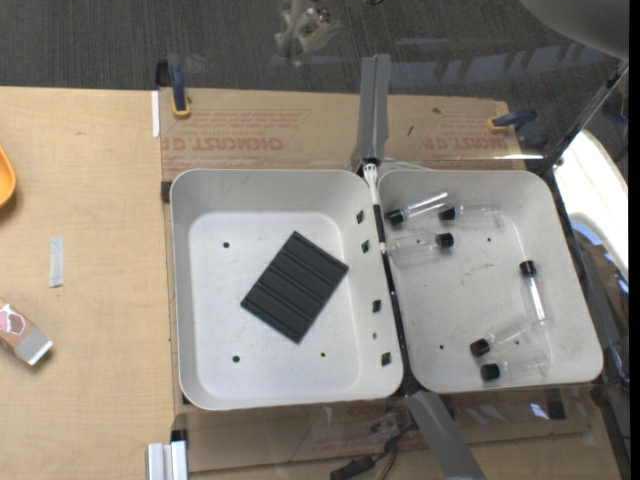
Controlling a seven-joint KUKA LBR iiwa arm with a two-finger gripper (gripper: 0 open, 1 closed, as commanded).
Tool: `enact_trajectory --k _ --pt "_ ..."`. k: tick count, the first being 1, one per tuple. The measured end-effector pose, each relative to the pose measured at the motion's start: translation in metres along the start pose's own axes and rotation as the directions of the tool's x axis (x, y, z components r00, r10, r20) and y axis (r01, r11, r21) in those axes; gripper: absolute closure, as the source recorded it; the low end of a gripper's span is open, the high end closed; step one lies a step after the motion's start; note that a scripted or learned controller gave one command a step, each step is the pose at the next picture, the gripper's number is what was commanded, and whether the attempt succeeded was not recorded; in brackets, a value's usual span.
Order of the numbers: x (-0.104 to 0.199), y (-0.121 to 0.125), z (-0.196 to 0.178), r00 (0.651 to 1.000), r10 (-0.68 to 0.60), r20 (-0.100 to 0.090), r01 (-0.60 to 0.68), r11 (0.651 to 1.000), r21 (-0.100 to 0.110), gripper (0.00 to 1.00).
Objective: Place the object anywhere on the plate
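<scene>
At the top edge a pale gripper [303, 13] hangs blurred and cut off by the frame — its fingers cannot be made out. The grey arm [580, 3] is cropped at the top right corner. On the left edge an orange thing [5, 176] shows just a sliver. In the right bin [560, 268] the clear tubes [535, 298] nearly vanish against the white — their outlines are hard to trace.

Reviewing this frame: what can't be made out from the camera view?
- Hand: small and blurred at the top edge; finger state unreadable.
- Clear vials in the right bin: transparent, so their outlines and count are uncertain; mainly the black caps show.
- Orange object: cut off by the left edge.
- Dark ridged plate: material unclear.
</scene>
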State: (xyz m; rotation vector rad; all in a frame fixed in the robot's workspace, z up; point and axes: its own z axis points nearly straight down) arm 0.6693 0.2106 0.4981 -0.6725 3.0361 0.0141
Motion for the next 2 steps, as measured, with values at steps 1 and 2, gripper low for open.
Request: enact_trajectory --k 1,2 --pt "-0.0016 -0.0008 -0.0085 1.0 0.002 0.004 -0.002 1.0 0.0 1.0" --pt "-0.0031 -0.0015 -0.017 1.0 0.004 0.008 -0.004 1.0 -0.001 1.0"
